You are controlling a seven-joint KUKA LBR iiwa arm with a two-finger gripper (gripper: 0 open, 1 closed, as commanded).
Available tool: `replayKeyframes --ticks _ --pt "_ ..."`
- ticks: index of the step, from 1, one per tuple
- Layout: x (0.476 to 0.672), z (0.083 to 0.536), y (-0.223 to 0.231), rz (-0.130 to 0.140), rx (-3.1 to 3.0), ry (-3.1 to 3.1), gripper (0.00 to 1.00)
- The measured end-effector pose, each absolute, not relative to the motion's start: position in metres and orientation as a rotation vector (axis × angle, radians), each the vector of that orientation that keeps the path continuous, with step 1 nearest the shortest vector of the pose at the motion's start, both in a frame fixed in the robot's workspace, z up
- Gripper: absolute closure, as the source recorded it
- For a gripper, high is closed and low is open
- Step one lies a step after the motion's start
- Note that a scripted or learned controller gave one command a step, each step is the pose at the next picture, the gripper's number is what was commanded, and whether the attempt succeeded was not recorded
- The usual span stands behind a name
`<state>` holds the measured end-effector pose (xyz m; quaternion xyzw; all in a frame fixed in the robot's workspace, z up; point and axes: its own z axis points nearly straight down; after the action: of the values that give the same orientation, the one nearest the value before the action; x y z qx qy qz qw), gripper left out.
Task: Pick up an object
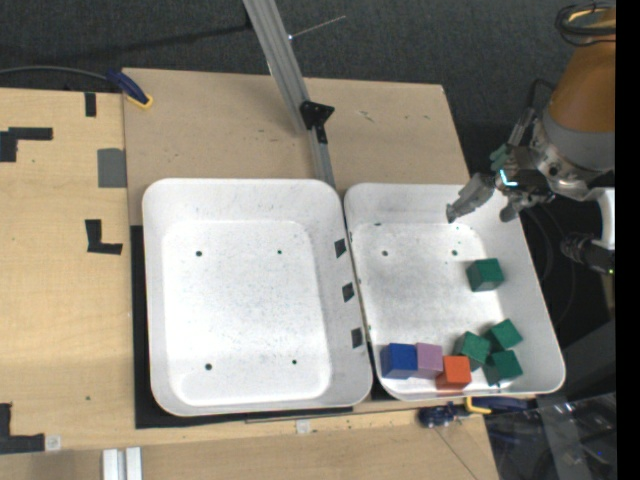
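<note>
My gripper (483, 210) hangs over the far right part of the right bin (400, 208), fingers spread open with nothing between them. A green block (485, 274) lies alone on the bin floor just below the gripper, apart from it. Along the bin's near edge sit a blue block (400, 359), a purple block (429, 359) and an orange block (456, 370), side by side. Three more green blocks (503, 334) cluster in the near right corner.
The left bin (160, 268) stands beside the right one, their rims touching. A metal pole (285, 63) runs from the back down to the gap between the bins. Black clips (348, 291) line the divide.
</note>
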<state>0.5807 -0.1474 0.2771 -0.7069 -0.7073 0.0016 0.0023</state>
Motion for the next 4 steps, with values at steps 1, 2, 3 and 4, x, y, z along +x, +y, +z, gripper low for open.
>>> replayKeyframes --ticks 1,2,3,4 --pt "0.581 0.280 -0.147 0.001 -2.219 -2.223 0.00" --pt "0.574 0.217 -0.144 0.008 -2.216 -2.219 0.00" --pt "0.568 0.155 -0.148 0.009 -2.217 -2.217 0.00" --pt "0.561 0.104 -0.156 0.008 -2.218 -2.218 0.00"
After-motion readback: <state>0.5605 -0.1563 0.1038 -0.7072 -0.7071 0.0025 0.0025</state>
